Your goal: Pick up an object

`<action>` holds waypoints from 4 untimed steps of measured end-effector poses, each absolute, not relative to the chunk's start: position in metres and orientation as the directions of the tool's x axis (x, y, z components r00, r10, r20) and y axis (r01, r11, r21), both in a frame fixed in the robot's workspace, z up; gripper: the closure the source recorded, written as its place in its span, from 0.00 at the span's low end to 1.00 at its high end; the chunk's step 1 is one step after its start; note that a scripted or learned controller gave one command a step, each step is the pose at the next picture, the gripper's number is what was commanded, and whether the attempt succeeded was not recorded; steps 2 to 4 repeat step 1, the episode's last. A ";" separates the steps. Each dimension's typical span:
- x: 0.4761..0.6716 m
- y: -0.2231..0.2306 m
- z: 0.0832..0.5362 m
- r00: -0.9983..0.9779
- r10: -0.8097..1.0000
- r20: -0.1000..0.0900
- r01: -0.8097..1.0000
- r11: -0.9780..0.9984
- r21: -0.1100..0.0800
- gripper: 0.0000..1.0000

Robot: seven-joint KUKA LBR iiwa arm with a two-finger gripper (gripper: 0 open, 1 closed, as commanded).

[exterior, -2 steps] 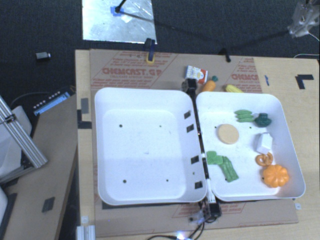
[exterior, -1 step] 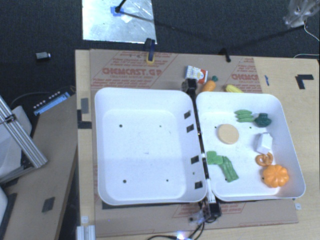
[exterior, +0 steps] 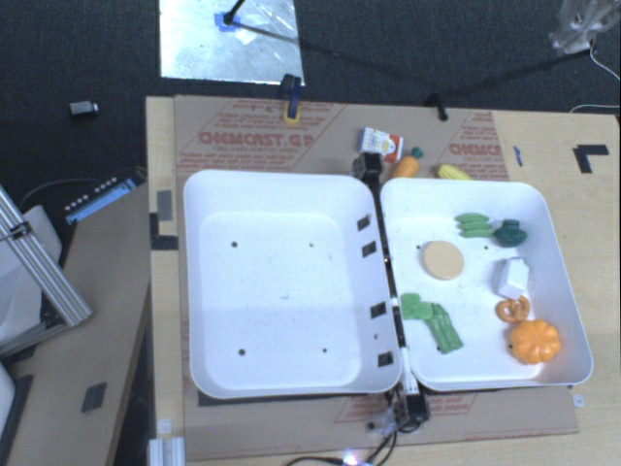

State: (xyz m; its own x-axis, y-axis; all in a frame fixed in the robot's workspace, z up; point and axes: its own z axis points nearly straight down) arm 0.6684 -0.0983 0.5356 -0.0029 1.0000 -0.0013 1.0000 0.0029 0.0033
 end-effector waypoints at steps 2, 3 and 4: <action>0.668 -0.098 0.536 -0.003 1.000 -0.001 1.000 0.003 0.003 1.00; 0.668 -0.098 0.536 -0.003 1.000 -0.001 1.000 0.003 0.003 1.00; 0.668 -0.098 0.536 -0.003 1.000 -0.001 1.000 0.003 0.003 1.00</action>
